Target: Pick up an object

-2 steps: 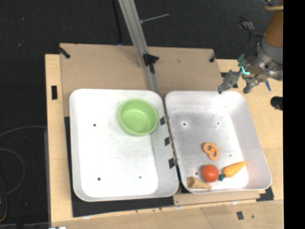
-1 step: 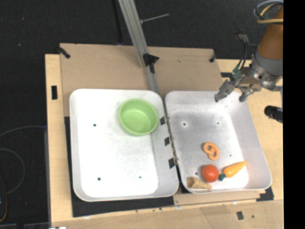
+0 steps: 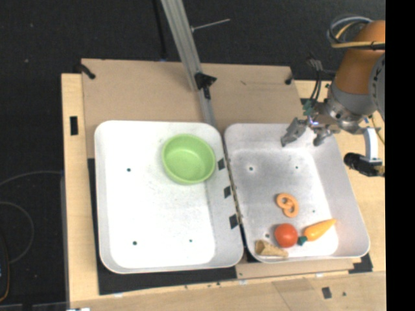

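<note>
A red tomato (image 3: 285,234) lies beside an orange carrot (image 3: 320,229), right bin (image 3: 259,148).

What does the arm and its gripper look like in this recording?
The arm is grey metal with a broad orange band above the wrist. Pale looped cables sit at its top, and thin dark cables run down its side. The gripper is small and grey, with two slim dark-tipped fingers.

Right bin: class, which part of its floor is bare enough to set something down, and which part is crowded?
The right bin is bare across its far and middle floor, below the tool. Its near corner is crowded: pretzel, tomato, carrot and cracker.
</note>
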You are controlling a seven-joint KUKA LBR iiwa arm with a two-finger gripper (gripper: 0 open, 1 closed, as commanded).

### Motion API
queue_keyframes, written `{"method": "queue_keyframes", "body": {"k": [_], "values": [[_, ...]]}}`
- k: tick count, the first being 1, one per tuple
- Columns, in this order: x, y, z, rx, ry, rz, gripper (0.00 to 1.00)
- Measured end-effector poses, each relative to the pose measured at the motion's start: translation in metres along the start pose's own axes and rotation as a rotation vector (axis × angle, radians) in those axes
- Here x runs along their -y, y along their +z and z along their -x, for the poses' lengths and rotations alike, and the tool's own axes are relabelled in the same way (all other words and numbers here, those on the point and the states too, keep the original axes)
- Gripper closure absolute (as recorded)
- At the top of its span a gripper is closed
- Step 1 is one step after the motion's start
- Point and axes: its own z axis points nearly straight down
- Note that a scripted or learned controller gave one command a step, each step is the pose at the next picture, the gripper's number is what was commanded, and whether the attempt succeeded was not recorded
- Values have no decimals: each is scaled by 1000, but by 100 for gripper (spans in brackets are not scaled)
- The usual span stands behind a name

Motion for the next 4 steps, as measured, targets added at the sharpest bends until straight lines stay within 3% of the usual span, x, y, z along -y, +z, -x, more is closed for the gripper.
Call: {"method": "queue_keyframes", "body": {"k": [1,2,3,4], "values": [[-4,62,-1,-1,-1,-1,0],[-6,46,1,4,-3,9,100],[-13,-15,8,0,-1,12,100],[-13,-48,9,-1,-3,5,100]]}}
